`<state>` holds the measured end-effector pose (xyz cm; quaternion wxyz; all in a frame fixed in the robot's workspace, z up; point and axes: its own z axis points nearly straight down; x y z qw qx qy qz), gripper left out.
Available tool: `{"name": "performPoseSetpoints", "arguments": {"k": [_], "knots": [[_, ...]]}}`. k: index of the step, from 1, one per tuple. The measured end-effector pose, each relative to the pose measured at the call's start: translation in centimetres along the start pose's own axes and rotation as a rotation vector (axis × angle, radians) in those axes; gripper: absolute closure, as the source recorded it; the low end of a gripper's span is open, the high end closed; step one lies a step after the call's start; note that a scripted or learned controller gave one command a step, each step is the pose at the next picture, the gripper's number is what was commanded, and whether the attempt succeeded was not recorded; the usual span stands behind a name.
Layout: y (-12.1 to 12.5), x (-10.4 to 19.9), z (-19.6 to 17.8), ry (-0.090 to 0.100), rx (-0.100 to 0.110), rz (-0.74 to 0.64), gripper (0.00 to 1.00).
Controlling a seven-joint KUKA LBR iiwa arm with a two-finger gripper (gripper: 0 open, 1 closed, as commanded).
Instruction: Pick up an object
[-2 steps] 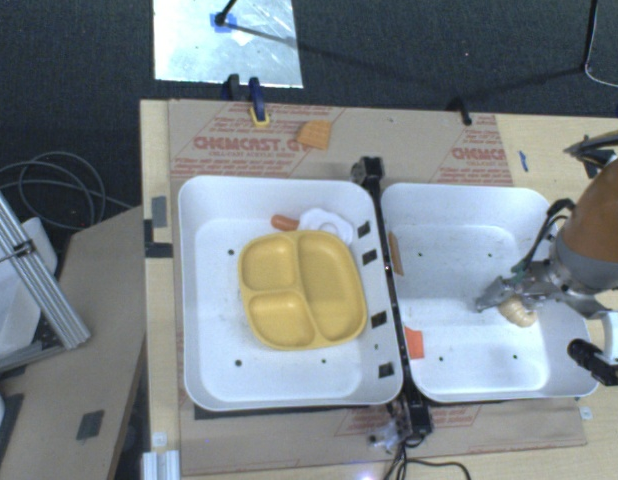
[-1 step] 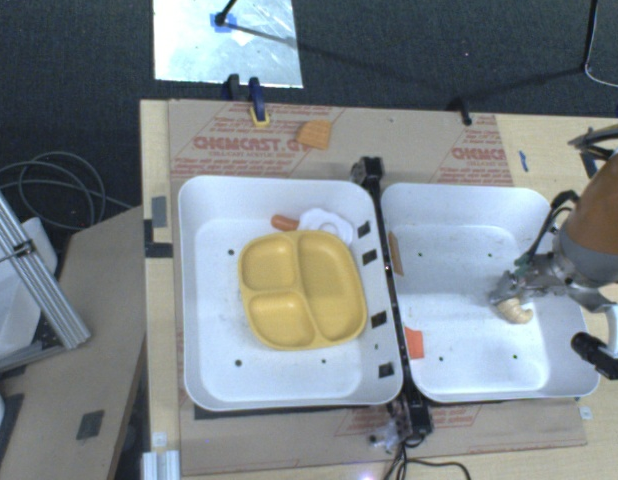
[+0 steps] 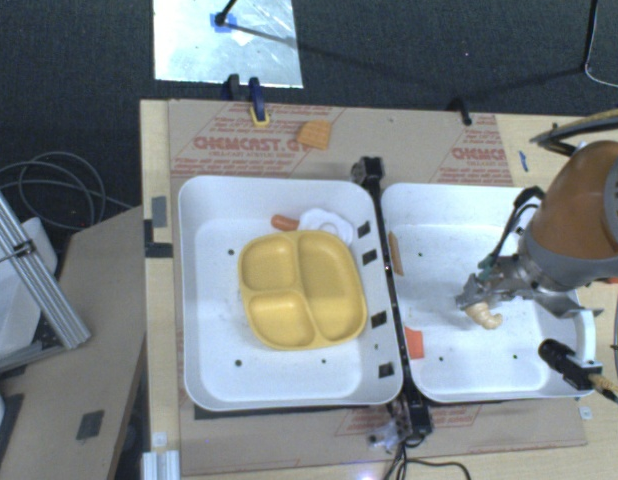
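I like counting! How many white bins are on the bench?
2. The left bin holds a yellow divided plate. The right bin sits beside it, where the arm's tool reaches in.

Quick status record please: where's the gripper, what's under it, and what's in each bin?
gripper: low in the right bin, over a small tan object
grasp: cannot confirm; the object lies at the fingertips
left bin: yellow divided plate, orange piece and white item behind it
right bin, left wall: small orange block
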<state>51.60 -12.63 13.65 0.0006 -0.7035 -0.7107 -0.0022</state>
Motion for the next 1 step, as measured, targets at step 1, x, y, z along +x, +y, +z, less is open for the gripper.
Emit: {"name": "performPoseSetpoints", "arguments": {"k": [1], "knots": [[1.13, 8.82, -5.05, -0.001, -0.005, -0.004, 1.00]]}}
